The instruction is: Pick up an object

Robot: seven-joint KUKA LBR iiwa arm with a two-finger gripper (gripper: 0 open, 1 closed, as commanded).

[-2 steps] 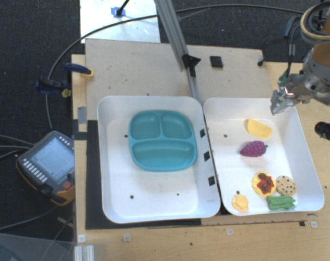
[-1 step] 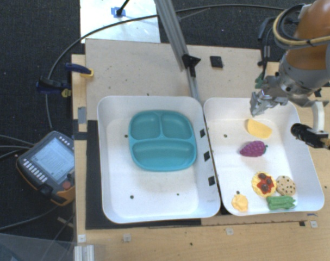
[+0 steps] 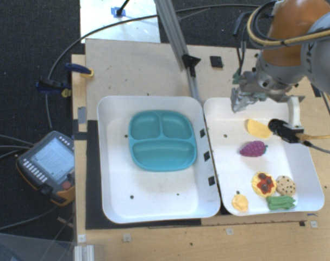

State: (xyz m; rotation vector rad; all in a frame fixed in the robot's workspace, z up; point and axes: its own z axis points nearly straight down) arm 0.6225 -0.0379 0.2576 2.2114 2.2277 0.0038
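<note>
The hand hangs over the right bin's far left corner; I cannot tell its grip state. The yellow piece lies just beside it, purple grapes beyond. Descending here, it could hit the bin's wall and miss.

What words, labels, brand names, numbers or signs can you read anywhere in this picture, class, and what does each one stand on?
No text can be read.
The teach pendant left of the bench has a lit screen, but its contents are too small and blurred to read.
The teal plate, the toy foods and the white bins carry no visible lettering.
</note>
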